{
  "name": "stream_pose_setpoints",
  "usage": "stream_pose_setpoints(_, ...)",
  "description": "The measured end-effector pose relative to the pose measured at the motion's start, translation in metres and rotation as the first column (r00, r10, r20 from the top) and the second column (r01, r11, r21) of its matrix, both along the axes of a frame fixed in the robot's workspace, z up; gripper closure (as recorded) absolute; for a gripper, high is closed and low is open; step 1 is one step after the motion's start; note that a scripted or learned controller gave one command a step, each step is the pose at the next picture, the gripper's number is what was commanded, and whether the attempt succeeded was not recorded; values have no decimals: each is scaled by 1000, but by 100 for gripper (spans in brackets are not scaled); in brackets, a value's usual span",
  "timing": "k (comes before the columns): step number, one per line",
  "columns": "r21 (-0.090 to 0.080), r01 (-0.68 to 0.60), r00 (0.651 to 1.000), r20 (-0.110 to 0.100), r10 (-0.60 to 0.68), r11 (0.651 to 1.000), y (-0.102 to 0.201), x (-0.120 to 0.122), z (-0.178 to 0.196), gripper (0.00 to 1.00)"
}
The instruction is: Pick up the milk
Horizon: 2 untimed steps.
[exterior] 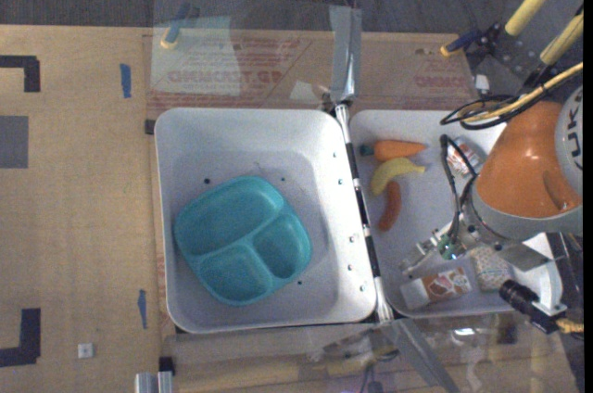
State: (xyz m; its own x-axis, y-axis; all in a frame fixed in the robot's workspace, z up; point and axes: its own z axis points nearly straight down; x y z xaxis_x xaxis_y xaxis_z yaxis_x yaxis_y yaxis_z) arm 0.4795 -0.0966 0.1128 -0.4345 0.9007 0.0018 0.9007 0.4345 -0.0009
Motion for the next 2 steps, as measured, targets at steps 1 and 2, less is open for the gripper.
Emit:
stream_pose_setpoints(1, -4, 55, 998, 10, -55, 998, -98, 2, -25, 0)
stream_pose_setpoints(2, -5, -13, 1000, 11, 13, 1000, -98, 4, -25, 0)
